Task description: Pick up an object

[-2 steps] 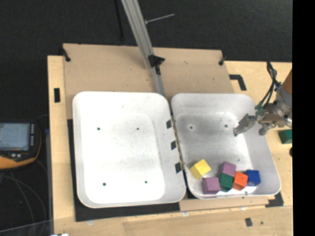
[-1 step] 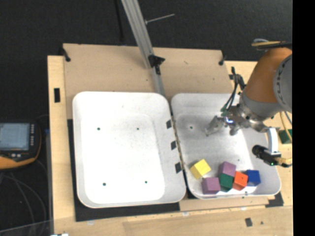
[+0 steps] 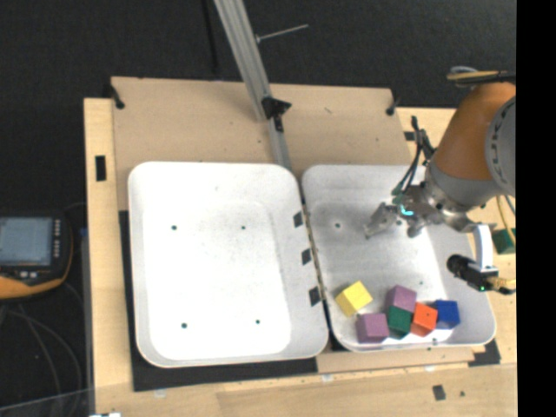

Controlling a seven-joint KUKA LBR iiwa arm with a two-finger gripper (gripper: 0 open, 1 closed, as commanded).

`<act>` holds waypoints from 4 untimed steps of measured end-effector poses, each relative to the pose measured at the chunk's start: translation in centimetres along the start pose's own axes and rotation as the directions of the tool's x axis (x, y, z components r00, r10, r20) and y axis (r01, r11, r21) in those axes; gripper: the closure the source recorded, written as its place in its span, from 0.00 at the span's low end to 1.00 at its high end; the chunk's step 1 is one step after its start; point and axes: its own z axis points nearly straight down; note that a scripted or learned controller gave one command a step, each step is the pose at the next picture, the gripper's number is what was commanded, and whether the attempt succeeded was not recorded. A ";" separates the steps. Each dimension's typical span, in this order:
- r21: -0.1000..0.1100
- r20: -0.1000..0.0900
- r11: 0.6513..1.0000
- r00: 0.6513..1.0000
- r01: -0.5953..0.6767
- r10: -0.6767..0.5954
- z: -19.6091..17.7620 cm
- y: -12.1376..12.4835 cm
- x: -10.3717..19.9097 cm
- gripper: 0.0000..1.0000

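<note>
Several small blocks lie along the near edge of the right bin (image 3: 347,189): a yellow block (image 3: 354,299), a purple block (image 3: 402,298), a second purple block (image 3: 373,327), a green block (image 3: 399,321), an orange block (image 3: 424,318) and a blue block (image 3: 446,312). My gripper (image 3: 397,223) hangs over the middle of the right bin, well behind the blocks. Its two fingers stand apart, open, and nothing is between them.
The left bin (image 3: 217,259) sits beside the right one, and small black clips mark the seam between them. A slanted metal rail (image 3: 248,50) rises behind the bins. A handheld pendant (image 3: 30,248) lies off the bench at the left.
</note>
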 end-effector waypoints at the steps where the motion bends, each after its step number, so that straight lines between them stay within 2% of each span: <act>1: 0.000 0.000 1.000 1.000 0.000 0.000 0.0 0.0 0.0 0.00; 4: 0.000 0.000 1.000 1.000 0.000 0.000 0.0 0.0 0.0 0.00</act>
